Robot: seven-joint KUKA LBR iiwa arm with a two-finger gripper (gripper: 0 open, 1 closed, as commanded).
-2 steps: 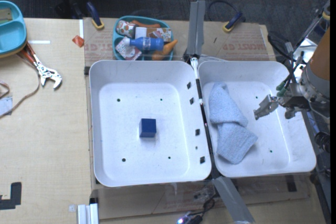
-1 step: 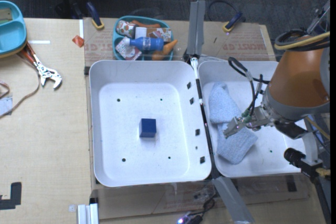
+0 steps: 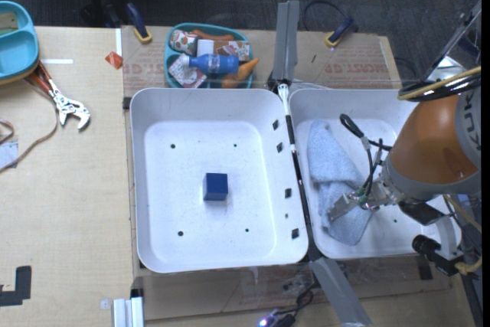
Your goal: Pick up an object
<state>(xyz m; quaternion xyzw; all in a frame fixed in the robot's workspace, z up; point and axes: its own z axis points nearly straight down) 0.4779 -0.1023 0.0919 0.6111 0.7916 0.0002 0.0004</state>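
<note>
My arm [image 3: 440, 145], at the frame's right edge, is nearest the camera. My tool [image 3: 354, 201] sits low in the right bin [image 3: 398, 241], touching the light blue cloth [image 3: 331, 165], whose long axis runs from upper left to lower right beneath it. I cannot tell how wide the tool stands. One cloth lies here; one blue cube [image 3: 216, 186] lies mid-left bin [image 3: 153, 165], well apart to the left. Two bins, two candidates; the cloth is nearer.
</note>
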